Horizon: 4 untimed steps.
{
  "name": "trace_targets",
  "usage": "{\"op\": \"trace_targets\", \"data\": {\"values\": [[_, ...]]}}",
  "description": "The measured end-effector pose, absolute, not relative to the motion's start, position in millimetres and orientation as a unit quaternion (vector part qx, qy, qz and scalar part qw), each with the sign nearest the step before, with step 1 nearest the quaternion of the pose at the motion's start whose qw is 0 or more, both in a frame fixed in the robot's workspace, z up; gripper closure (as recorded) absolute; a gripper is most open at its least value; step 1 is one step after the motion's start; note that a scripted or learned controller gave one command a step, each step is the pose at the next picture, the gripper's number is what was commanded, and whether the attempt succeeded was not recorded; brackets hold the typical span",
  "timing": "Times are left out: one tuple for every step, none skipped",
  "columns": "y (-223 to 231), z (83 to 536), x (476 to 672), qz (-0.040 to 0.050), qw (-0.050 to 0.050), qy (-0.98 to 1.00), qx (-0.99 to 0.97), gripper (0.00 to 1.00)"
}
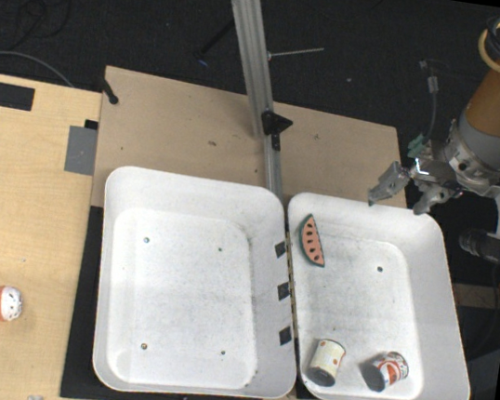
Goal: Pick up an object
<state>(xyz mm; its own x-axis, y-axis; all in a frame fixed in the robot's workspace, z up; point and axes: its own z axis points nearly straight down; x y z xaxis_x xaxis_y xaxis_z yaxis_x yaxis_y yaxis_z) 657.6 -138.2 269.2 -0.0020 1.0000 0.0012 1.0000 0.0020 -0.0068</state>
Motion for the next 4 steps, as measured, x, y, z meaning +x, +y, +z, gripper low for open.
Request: {"op": "trace_targets", "data": {"values": [[-138, 272, 658.3, 0.0011, 0.001, -0.709, -0.706, 0.0], [-135, 207, 658.3, 0.0025, 0.004, -0.708, -0.706, 0.0], [-130, 144, 661.8, 0.0024, 0.004, -0.709, -0.705, 0.0], [-129, 90, 660.7, 0.002, 0.003, -0.709, -0.705, 0.0]]}}
